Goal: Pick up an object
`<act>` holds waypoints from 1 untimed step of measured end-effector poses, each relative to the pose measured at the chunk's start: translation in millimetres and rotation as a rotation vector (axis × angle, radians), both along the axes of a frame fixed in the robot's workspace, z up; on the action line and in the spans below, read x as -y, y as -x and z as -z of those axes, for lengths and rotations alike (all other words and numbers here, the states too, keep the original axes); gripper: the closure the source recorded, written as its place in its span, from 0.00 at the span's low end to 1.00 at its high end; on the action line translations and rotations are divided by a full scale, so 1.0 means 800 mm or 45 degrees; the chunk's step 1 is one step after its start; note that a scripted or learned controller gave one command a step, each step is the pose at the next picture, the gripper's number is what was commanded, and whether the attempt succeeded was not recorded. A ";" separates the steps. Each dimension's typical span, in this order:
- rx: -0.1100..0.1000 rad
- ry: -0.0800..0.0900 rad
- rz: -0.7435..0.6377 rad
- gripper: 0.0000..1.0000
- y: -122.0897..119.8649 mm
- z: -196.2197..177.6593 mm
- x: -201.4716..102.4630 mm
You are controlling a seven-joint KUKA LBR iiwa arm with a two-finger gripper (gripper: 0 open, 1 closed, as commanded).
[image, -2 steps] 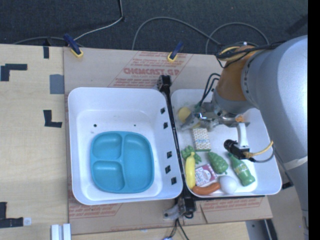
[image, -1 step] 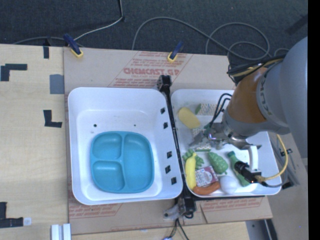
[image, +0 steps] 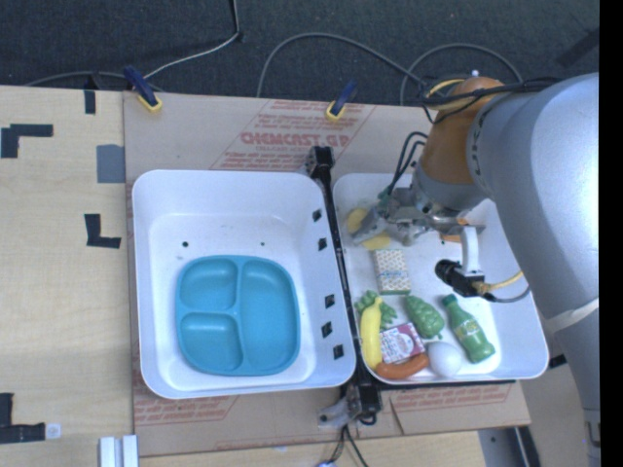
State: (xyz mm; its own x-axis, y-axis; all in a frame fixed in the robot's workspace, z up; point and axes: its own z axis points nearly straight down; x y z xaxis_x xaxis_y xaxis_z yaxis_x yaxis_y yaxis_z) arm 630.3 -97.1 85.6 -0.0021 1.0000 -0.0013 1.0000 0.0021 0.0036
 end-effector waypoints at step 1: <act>-0.004 0.000 0.004 0.00 0.183 0.000 0.002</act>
State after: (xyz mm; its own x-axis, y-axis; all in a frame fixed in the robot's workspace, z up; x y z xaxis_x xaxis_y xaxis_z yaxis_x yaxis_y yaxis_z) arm 483.8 -98.7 85.7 0.0009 1.0000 -0.0015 1.0000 -0.0009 0.0007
